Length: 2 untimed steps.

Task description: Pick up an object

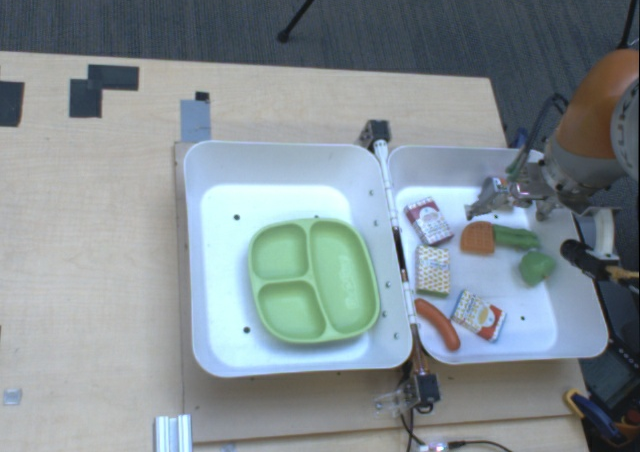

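My end effector (492, 196) hangs over the upper part of the right bin (570, 340), at about two o'clock in the view; I cannot tell how it is set. Just below it, toward six o'clock, lies an orange piece (478, 238), with a long green piece (516, 236) at its three o'clock and a rounder green lump (537, 267) lower right. At nine o'clock from me sits a red-and-white packet (429, 221), then a yellow patterned packet (433, 270), a sausage (437, 324) and another small packet (477, 315). The left bin (215, 270) on the counter (90, 270) holds a green divided plate (313, 280).
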Tool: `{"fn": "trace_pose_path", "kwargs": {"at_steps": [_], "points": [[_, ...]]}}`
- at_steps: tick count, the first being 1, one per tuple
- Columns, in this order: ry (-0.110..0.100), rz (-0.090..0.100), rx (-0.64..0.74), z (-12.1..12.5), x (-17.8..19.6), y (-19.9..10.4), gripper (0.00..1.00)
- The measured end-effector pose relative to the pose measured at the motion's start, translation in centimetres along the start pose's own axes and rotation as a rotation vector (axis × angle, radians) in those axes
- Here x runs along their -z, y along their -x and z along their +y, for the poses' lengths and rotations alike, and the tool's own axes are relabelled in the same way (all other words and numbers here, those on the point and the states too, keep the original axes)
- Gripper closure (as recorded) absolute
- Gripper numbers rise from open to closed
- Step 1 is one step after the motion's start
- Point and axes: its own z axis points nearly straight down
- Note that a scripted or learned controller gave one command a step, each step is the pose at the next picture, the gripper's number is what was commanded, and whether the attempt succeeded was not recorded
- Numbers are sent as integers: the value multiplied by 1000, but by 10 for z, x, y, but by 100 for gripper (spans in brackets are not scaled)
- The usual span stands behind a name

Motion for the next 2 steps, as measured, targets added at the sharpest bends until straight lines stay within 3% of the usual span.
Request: {"fn": "trace_pose_path", "kwargs": {"at_steps": [1, 2], "points": [[1, 0, -1, -58, -20, -22, 0], [3, 0, 1, -56, -11, -23, 100]]}}
